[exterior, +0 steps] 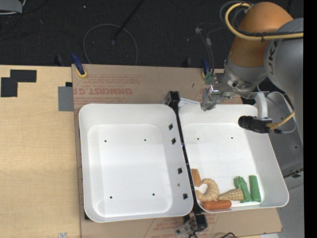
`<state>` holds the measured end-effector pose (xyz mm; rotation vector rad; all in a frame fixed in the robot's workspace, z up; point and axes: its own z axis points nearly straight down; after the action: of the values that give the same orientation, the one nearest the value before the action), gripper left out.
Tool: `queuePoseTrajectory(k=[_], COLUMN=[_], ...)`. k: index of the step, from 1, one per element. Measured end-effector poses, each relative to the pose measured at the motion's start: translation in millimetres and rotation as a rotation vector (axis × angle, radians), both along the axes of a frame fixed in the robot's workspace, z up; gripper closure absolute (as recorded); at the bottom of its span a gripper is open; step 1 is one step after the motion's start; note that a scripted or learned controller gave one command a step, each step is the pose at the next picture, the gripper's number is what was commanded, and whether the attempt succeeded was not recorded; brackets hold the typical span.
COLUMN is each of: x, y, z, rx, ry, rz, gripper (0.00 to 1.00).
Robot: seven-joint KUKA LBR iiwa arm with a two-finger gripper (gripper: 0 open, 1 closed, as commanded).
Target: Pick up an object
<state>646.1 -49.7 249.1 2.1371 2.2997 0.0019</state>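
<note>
Two shallow white bins sit side by side on the desk [29, 148], joined along a black divider strip [181, 152] that serves here as the landmark. Left of the strip, the left bin [89, 133] shows a bare white floor marked by small dark dots. Right of the strip, the right bin [270, 155] holds a small cluster of toy food pressed toward its near edge: a curled beige croissant-like piece [210, 187] just beside the strip, a red-orange sausage [217, 205] in front of it, a ribbed cone [232, 195], and two green pieces [249, 187] farthest from the strip. The grey arm with its orange band reaches in, and the claw [209, 102] hangs above the far rim of the right bin, a little right of the strip's far end and well apart from the food. Whether the claw is released or clenched cannot be told; nothing is visibly gripped. Judging by this, the task is at its approach step, with no pick made. The next move likely calls for travelling toward the near edge along the strip, then descending onto one piece, though their crowding may hinder a clean grasp.
</note>
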Motion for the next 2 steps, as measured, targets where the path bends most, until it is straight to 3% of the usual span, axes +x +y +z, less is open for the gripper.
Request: queuePoseTrajectory(k=[1,2], x=[10.9,-49.3], y=[59.2,104.4], z=[-65.8,-62.3], rx=[0.001,0.002], ry=[0.008,0.004], rz=[-0.070,-0.070], gripper=[1.00,1.00])
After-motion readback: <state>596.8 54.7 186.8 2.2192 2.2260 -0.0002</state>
